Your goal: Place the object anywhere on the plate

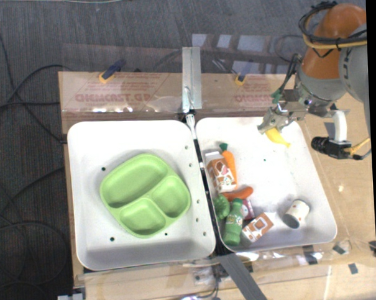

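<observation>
A green three-compartment plate (145, 195) lies in the left bin (88, 144) with nothing on it. My gripper (276, 122) hangs over the far right corner of the right bin (301, 172). It is shut on a small yellow object (276, 135), which sticks out below the fingertips. The gripper and the yellow piece are well to the right of the plate, across the divider between the bins.
Along the right bin's left side lie a toy carrot (228, 163), a brown-and-white carton (219, 174), a red pepper (239, 192), green items (231, 222) and a small box (257, 226). A white cup (296, 212) lies on its side near the front right.
</observation>
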Robot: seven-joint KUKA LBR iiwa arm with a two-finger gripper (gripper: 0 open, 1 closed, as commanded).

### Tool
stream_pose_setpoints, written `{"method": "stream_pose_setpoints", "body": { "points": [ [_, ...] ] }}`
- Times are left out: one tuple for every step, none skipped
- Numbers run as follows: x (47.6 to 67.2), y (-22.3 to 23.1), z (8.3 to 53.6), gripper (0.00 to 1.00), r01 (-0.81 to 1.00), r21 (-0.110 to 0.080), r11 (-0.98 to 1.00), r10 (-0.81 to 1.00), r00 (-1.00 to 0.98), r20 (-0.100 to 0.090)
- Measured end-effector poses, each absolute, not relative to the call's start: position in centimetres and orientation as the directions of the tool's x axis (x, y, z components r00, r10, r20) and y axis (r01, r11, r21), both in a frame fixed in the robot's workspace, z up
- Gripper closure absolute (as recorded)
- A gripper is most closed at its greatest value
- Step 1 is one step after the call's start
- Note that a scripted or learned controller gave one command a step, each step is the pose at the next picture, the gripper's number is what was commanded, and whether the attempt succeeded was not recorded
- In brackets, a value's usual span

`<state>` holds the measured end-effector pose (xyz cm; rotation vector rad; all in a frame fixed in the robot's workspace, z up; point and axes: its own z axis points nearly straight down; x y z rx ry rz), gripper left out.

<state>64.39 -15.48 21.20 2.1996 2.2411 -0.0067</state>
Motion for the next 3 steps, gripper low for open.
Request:
{"method": "stream_pose_setpoints", "body": {
  "points": [
    [63.2,-11.7,31.0,1.00,1.000,0.000,-0.002,1.000,0.002,-0.001],
    [66.8,-4.0,28.8,1.00,1.000,-0.002,0.005,1.000,-0.005,-0.002],
    [62.1,2.6,23.7,1.00,0.999,-0.004,-0.035,0.999,0.035,-0.002]
  ]
}}
